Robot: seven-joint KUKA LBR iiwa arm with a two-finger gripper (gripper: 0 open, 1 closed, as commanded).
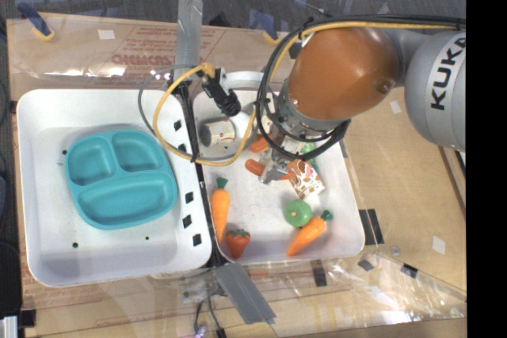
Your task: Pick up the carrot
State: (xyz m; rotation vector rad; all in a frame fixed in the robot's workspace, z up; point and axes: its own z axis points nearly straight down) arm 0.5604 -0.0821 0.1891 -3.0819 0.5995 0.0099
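While lying free in right bin (348,229) — 2 carrots: carrot (220,206) by left wall, second carrot (308,235) near front corner beside green apple (299,212); gripper (273,170) low over bin middle, finger state hidden — cannot tell

I'm seeing even, fairly bright overhead light, w/ soft shadows inside the left bin (32,170) along its near wall. Mild glare on the plastic sheet (380,281) at the bench's near-right corner. Focus is decent overall, slight softness twd the frame's edges.
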